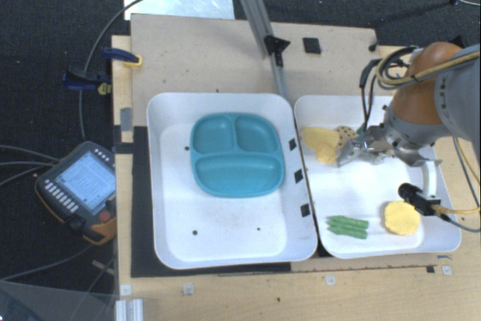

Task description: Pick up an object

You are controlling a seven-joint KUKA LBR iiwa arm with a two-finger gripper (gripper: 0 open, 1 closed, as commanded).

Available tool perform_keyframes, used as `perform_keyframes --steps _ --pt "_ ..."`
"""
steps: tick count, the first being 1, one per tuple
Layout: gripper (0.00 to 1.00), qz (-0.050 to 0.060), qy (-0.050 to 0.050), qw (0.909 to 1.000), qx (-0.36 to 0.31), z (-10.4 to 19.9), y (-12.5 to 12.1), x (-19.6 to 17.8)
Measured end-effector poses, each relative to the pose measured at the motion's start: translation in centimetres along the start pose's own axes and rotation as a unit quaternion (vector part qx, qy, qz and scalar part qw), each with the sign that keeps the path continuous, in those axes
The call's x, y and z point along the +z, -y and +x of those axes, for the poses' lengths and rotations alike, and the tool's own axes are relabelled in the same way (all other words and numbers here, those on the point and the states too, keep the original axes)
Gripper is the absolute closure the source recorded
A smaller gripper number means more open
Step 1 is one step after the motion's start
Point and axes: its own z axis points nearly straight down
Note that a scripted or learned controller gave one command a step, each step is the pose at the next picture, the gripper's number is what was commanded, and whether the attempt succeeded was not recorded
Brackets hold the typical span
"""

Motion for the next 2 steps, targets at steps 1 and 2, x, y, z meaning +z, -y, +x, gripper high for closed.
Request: perform_keyframes --steps 1,2 --pt "1.00 -0.002 0.000 1.0000 0.000 0.0 -0.2 -1.4" --pt "1.00 -0.003 0.000 1.0000 0.000 -0.3 0.3 -6.0"
